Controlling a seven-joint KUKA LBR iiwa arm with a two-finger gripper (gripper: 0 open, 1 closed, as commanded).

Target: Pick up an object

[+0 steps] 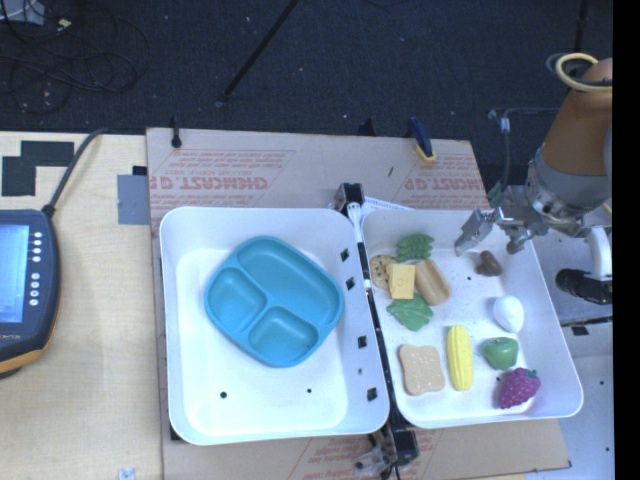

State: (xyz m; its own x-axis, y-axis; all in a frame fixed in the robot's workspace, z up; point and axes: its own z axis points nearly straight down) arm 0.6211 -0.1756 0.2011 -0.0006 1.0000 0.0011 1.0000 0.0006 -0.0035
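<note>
Nearest the camera, along the front of the right bin [560, 408]: purple grapes [517, 387] in the front-right corner, green apple [500, 351] just behind them, a corn cob [459, 357] lying lengthwise and a toast slice [421, 368] beside it. All loose and spaced apart, so each looks grabbable w/o nudging its neighbour.

Mid bin: white egg [509, 313] on the right, and on the left a tighter bunch, w/ a cheese block [402, 280] touching a bread roll [432, 282], a cookie [381, 267] against the divider, and a green leaf [411, 313] in front. That crowding makes those pieces poorer targets, imo.

Left bin [185, 368] carries a blue divided plate [273, 299] lying flat, prob. the drop spot.

Far side of the right bin: another leaf piece [414, 245], and a small brown object [488, 262] sitting alone. The gripper [494, 232] hangs just above and behind it, fingers [471, 234] spread wide, nothing between them. Judging by that pose, the brown piece is the likely pick: isolated, near the arm's reach-in side, w/ room either side for the fingers to straddle it. Pick not yet made.

Behind the bins, the tabletop [80, 368] has cardboard under them; a pendant [20, 278] sits far left.
</note>
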